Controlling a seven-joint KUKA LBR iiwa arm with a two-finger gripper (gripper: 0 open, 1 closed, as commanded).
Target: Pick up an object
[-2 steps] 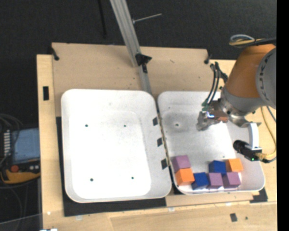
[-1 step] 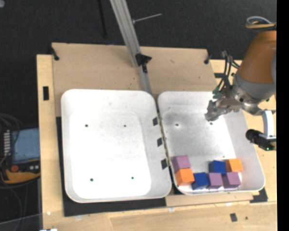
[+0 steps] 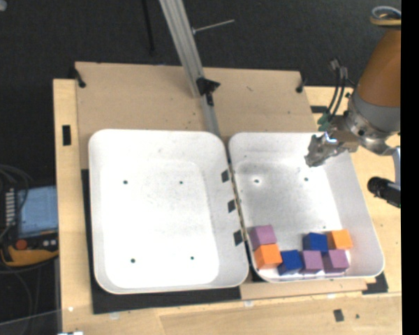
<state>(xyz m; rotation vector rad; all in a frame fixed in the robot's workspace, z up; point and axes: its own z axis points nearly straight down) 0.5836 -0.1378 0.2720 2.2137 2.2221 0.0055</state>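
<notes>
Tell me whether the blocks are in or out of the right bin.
In. All the blocks sit clustered inside the right bin, along its near edge; the gripper is above its far side.

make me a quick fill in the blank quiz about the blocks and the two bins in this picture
1. All the blocks lie in the ____ bin.
2. They are bunched along that bin's ____ edge.
3. The gripper hangs over the right bin, near its ____ edge.
4. The blocks are purple, blue and ____.

Missing words: right; near (bottom); far (top); orange.
</notes>
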